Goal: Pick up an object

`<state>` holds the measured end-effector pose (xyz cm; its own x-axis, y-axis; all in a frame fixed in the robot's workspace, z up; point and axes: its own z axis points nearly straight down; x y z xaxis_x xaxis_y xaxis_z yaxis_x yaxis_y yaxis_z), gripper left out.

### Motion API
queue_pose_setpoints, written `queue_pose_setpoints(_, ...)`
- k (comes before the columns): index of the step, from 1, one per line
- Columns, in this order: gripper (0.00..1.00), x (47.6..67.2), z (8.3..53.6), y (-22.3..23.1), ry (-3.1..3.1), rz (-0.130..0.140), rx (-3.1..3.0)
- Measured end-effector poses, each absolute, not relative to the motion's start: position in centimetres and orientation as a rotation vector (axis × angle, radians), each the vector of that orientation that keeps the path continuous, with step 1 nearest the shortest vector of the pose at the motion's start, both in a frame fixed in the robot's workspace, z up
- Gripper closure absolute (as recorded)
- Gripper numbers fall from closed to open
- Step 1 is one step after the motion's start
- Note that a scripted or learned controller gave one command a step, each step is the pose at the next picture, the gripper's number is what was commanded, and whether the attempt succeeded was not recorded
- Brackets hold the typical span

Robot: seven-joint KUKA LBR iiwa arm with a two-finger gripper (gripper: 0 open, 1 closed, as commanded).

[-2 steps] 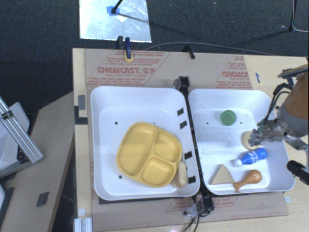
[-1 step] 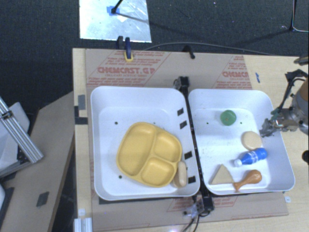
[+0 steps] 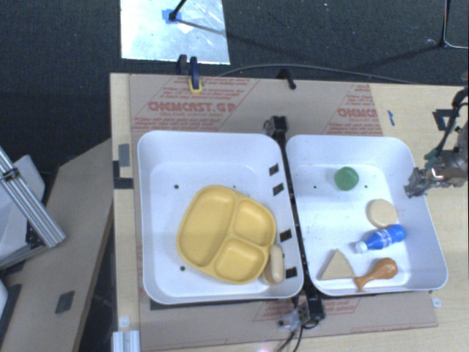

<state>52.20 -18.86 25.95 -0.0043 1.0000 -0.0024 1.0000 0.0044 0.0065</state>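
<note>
Two shallow white plastic bins with rounded corners sit side by side on a worktop [image 3: 410,105] covered by pale protective sheeting with reddish lettering. The left bin [image 3: 157,160] holds a yellow moulded tray [image 3: 226,233], glossy and smooth, divided into three rounded compartments and lying tilted toward the bin's near right corner. Touching the tray's lower right edge is a small cream oblong piece [image 3: 275,264], shaped like a bread roll. The right bin [image 3: 399,156] holds five small things, all apart from the claw: a round green disc-like piece [image 3: 346,177] toward the far side; a pale tan round cookie-shaped piece [image 3: 382,213] nearer the right wall; a small blue bottle [image 3: 382,238] with a white cap, lying on its side just below it; a tan wedge [image 3: 335,266], flat and triangular, near the front wall; and a glossy orange-brown drumstick-shaped toy [image 3: 377,272] just beside the wedge, its thin end pointing left. The claw [image 3: 423,180], dark grey metal, hangs at the right bin's right rim, over its edge, with nothing seen between its tips; whether they are spread or pressed together cannot be told from this angle.
</note>
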Motion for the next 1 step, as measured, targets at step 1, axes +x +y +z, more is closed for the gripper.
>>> queue_pose_setpoints(1,1.0,51.95,26.43,-13.49,2.232,0.004,2.21)
